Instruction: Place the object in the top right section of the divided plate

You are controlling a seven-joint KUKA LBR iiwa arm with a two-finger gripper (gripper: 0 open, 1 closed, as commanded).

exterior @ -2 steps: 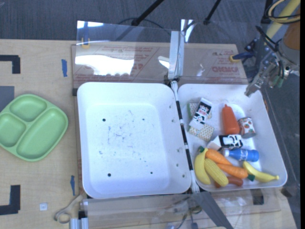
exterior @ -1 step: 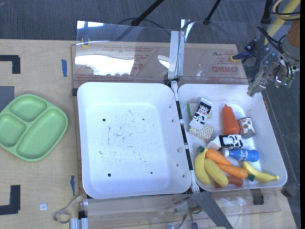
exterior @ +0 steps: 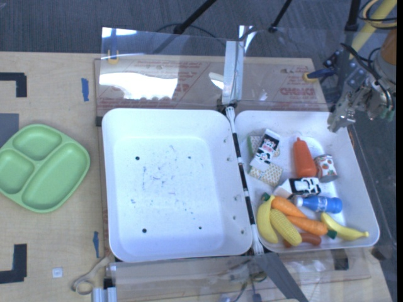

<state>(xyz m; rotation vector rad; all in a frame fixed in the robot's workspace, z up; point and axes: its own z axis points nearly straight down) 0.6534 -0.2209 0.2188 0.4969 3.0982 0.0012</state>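
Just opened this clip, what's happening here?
The arm's gripper hangs at the far right corner of the right bin, with nothing visible between its fingers. That bin holds toy food: a banana, carrot, corn and an orange bottle. The green divided plate sits on the bench far left, nothing in it, so no placing has happened yet.

- It looked like a robotics lab: two white bins (exterior: 167, 244) sat on a plywood counter (exterior: 50, 80).
- Black tripod legs (exterior: 208, 5) stood behind on grey carpet (exterior: 75, 5).
- Blue tape marks (exterior: 85, 88) dotted the wood.
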